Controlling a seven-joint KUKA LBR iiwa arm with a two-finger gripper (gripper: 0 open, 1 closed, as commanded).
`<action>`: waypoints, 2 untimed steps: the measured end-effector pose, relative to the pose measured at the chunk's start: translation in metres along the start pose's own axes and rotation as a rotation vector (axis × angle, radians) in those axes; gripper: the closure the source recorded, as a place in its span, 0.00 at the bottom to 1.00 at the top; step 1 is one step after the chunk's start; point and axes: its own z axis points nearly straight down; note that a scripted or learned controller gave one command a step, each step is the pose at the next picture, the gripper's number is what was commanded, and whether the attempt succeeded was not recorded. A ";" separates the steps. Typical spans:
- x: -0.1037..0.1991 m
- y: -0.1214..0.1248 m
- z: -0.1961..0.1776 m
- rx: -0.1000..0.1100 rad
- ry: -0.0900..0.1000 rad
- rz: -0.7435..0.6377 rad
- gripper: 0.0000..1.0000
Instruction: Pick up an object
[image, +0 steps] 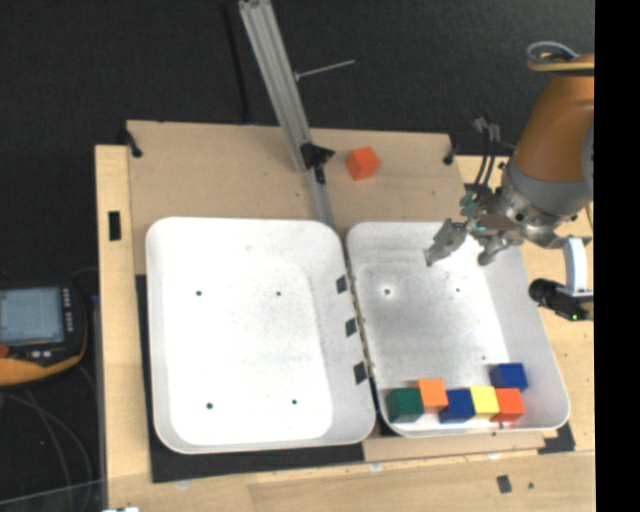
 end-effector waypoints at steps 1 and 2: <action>-0.003 -0.050 0.117 0.010 0.000 0.005 0.00; -0.012 -0.051 0.150 -0.002 -0.002 0.005 0.00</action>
